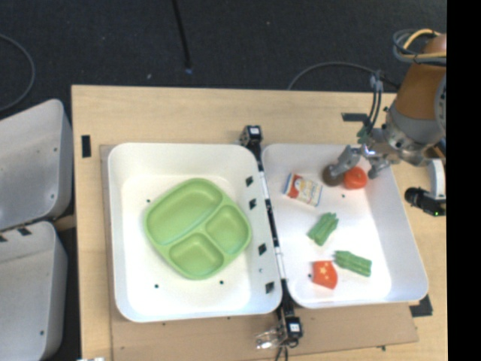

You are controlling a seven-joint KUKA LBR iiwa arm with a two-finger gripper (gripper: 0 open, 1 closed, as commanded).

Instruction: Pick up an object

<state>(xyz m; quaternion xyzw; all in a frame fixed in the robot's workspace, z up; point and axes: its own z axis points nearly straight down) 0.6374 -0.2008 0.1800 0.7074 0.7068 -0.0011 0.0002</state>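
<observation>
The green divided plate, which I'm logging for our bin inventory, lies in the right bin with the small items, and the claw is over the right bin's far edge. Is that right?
Not quite. The camera view shows the green divided plate alone in the left bin, not with the small items in the right bin. The claw is indeed over the right bin's far edge.

Two shallow white bins are sitting side by side on a wooden bench (pixel 180 115) — the left bin (pixel 128 277) and the right bin (pixel 398 265) are touching along a clipped middle seam. A green divided plate (pixel 197 228) is lying in the left bin. Black cables (pixel 176 25) are trailing across the dark floor — beside the bench's left edge, white chair seats (pixel 30 201) are standing.
</observation>
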